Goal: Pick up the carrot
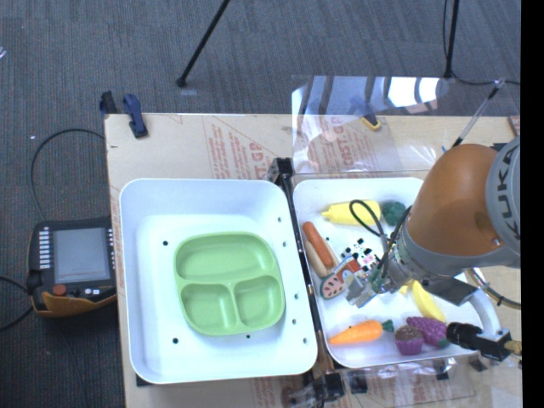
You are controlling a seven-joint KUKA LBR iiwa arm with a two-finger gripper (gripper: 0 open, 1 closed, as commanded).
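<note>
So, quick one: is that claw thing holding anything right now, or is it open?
Gripper: cannot tell. It hangs over the right bin, above and apart from the carrot, which lies on the bin floor.

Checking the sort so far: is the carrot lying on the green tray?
No, the carrot lies in the right bin, while the green tray sits in the left bin.

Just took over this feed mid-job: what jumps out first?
The orange-banded arm looms over the right bin, its gripper low among toy foods. The carrot lies free at that bin's near edge, beside purple grapes. A green divided plate sits alone in the left bin.
</note>
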